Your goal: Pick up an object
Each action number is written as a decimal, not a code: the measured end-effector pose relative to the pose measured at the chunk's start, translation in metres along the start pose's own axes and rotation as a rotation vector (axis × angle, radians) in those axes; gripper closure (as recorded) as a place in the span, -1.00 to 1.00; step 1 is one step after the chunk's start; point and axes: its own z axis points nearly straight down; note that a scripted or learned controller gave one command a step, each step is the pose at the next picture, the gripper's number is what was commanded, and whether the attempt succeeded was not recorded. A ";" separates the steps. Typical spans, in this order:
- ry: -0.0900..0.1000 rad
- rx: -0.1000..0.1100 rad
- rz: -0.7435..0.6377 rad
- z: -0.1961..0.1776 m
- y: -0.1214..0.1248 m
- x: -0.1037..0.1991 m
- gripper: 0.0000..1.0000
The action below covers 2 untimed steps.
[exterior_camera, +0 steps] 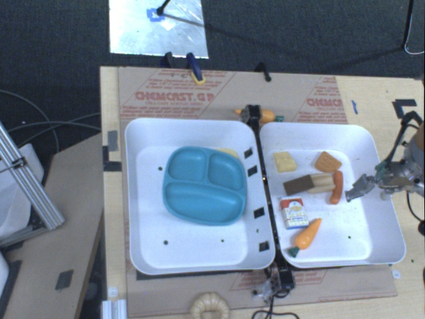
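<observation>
The right bin [382,244] holds several small items: a pale yellow block [285,161], an orange wedge [327,161], a brush with a dark head and wooden handle [309,185], a red sausage [337,187], a small red and white box [294,213] and a carrot [307,234]. My gripper [359,188] hovers over the right part of this bin, just right of the sausage and apart from it. Nothing shows in its grasp.
The left bin [149,244] carries a blue divided plate [204,185] with a yellow piece [228,153] peeking out behind it. A yellow-orange object [265,116] lies on the cardboard behind the bins. My arm [405,175] crosses the right bin's right wall.
</observation>
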 end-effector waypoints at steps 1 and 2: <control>-0.003 -0.012 -0.004 -0.006 0.003 0.000 -1.00; -0.002 -0.008 -0.002 0.042 -0.005 -0.004 -1.00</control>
